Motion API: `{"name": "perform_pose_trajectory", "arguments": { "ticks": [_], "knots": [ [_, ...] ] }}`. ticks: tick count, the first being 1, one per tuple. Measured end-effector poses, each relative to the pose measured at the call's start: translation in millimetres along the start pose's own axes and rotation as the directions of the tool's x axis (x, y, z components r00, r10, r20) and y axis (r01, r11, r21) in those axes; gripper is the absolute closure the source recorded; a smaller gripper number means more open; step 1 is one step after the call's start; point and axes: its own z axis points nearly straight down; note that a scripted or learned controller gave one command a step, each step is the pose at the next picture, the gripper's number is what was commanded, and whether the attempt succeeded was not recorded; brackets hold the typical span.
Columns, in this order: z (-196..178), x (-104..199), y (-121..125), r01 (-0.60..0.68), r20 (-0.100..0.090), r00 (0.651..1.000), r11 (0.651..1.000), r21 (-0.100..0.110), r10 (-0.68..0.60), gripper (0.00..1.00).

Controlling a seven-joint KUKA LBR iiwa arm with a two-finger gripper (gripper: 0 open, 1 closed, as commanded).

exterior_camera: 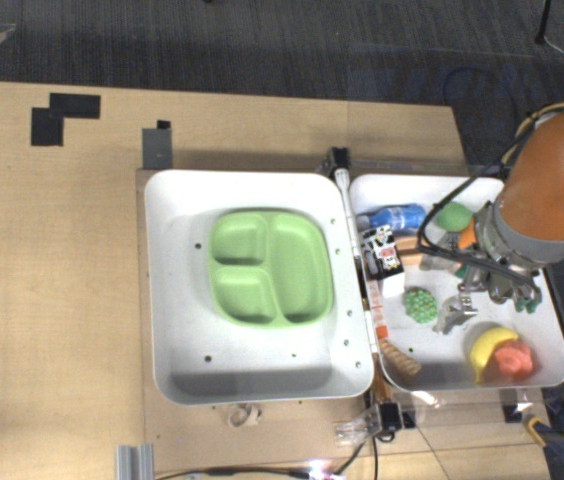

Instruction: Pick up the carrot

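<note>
Two shallow white bins sit side by side on the bench. One, the left bin [172,298], occupies the middle of the frame and carries a single green divided plate [267,266] with three compartments, lying flat near its centre as though set out to receive things.

Moving right, the right bin [562,353] holds the clutter, apparently the stock to pick from: one blue bottle [394,216] along its upper edge, one small black-and-red packet [382,253] against the shared wall, one round green knobbly item [421,304] near the middle, one brown stick-like item [399,356] at the lower left corner, one yellow banana [488,345] touching one reddish fruit [511,362] at the bottom, and one green ball [452,217] near the top.

One arm [557,193] reaches in from the right edge, its orange band hanging over that bin. An orange sliver just beside the green ball is probably the carrot [468,233], mostly covered by the arm. The gripper [477,290] hangs low between the knobbly item and the banana; its fingers look parted with nothing between them, below the carrot.
</note>
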Motion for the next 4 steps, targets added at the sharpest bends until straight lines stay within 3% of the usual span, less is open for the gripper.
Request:
{"name": "perform_pose_trajectory", "arguments": {
  "ticks": [1, 2, 3, 4],
  "knots": [
    [59.8, -16.3, -61.2, 0.17, -0.001, 0.985, 0.985, 0.001, -0.17, 0.0],
    [100.0, -100.6, -90.7, 0.289, 0.007, 0.957, 0.957, 0.004, -0.289, 0.0],
    [99.6, -39.1, -113.0, 0.248, 0.002, 0.969, 0.969, 0.003, -0.248, 0.0],
    [100.6, -155.8, -112.7, 0.267, -0.002, 0.964, 0.964, 0.002, -0.267, 0.0]
  ]
}}
